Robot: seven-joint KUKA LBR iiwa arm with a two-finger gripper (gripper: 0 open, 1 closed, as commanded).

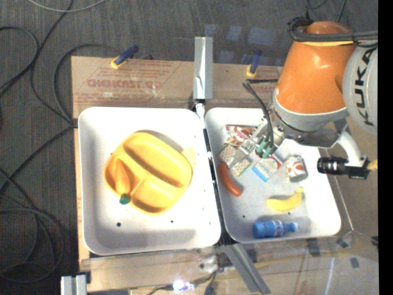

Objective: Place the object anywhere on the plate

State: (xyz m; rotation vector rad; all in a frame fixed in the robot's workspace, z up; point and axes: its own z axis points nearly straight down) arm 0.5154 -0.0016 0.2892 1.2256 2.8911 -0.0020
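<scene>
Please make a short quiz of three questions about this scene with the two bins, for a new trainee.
1. True or false: the plate lies in the right bin.
2. Which thing lies nearest the front wall of the right bin? A) banana B) bottle C) sausage
3. Fill in: the carrot rests in the plate's ____ compartment, as the camera sees it.

Key:
1. False. It lies in the left bin.
2. B. The blue bottle lies on its side by the front wall, below the banana.
3. Left. Its green end points toward the front. The gripper hangs over the packets in the right bin.
</scene>
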